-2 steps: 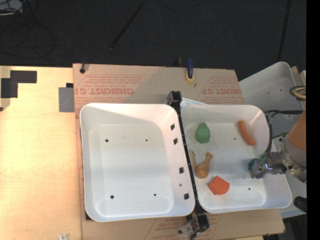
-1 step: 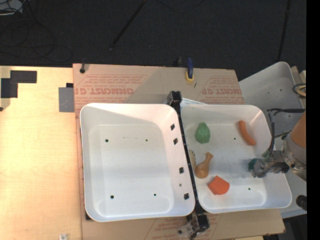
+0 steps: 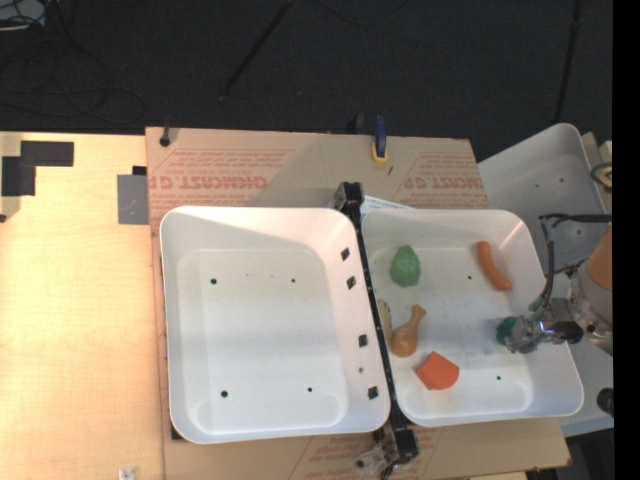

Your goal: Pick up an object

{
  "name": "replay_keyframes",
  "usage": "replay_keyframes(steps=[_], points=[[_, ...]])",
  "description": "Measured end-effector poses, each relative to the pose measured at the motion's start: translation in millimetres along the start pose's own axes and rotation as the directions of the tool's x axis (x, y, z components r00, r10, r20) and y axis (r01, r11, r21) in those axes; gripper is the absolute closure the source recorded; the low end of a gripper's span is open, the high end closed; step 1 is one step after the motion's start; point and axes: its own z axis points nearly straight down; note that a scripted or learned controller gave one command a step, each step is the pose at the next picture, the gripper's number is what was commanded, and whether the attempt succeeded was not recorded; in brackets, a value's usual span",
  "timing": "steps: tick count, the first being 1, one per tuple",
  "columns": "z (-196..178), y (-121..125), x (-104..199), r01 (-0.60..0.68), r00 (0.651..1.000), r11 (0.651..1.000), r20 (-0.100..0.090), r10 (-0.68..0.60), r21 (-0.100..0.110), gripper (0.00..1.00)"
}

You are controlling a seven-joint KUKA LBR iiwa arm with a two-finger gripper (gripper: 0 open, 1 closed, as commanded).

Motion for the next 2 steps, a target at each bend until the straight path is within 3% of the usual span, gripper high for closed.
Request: replay_keyframes(steps=[1,2], points=[[-23,1,105,0.027,1.0,1.0,-0.004,-0.027,-0.002,1.0],[-176,-1,177,0.027,1.0,1.0,0.0,-0.027,-0.014,1.0]])
